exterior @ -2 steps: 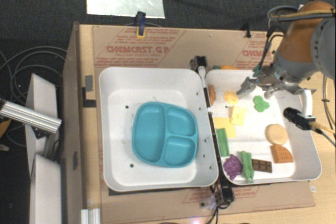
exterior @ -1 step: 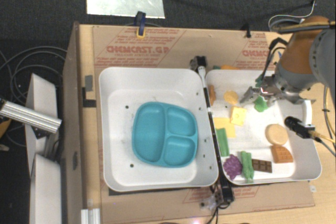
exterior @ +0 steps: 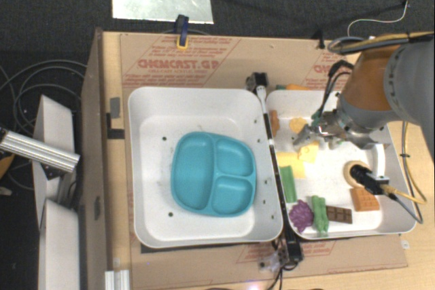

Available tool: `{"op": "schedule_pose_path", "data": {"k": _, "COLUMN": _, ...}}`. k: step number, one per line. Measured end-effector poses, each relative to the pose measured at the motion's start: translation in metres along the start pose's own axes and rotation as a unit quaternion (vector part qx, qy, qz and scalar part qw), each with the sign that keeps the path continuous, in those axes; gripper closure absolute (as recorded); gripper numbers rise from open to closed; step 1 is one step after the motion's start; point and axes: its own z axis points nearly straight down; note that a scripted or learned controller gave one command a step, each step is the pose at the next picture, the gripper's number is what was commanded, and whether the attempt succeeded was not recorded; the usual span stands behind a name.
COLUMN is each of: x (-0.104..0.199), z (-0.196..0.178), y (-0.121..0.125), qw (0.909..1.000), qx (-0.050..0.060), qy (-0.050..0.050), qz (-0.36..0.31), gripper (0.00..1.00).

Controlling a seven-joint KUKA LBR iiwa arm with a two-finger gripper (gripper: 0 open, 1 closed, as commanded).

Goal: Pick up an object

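My gripper hangs low in the right bin, near its upper left part. It is right above a pale yellow piece, with an orange-yellow piece just behind it. A larger pale yellow block lies to the lower left. I see nothing held. The grey arm with its orange band comes in from the right.
The right bin also holds a green stick, purple grapes, a green piece, a brown chocolate bar, an orange waffle and a tan ring. In the left bin lies a teal divided plate.
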Motion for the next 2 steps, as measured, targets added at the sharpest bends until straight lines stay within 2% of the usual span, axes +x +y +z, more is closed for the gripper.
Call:
{"op": "schedule_pose_path", "data": {"k": 1, "x": 0.023, "z": 0.025, "y": -0.018, "qw": 1.0, "qx": 0.0, "qy": 0.0, "qz": 0.001, "gripper": 0.0}}
{"op": "schedule_pose_path", "data": {"k": 2, "x": 0.022, "z": 0.013, "y": -0.016, "qw": 1.0, "qx": -0.002, "qy": -0.001, "qz": 0.001, "gripper": 1.0}}
